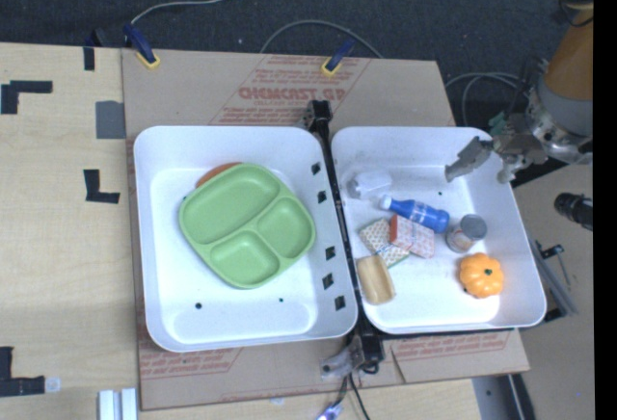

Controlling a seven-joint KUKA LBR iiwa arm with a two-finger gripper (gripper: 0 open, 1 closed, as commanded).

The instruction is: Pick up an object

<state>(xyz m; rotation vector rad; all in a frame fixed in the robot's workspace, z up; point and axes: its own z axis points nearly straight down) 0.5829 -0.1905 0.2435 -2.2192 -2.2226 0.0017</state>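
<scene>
My fingers (485,161) hang spread and empty over the right bin's (436,317) far right corner. The blue bottle (418,212) lies just left and nearer, long axis left-right.

Glossy plastic green tray (247,225)

Cardboard sheet (280,91) under bins, two clamps (145,50) at edge

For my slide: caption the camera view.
Gripper hovers over right bin holding blue bottle and orange pumpkin; green tray fills left bin.
</scene>
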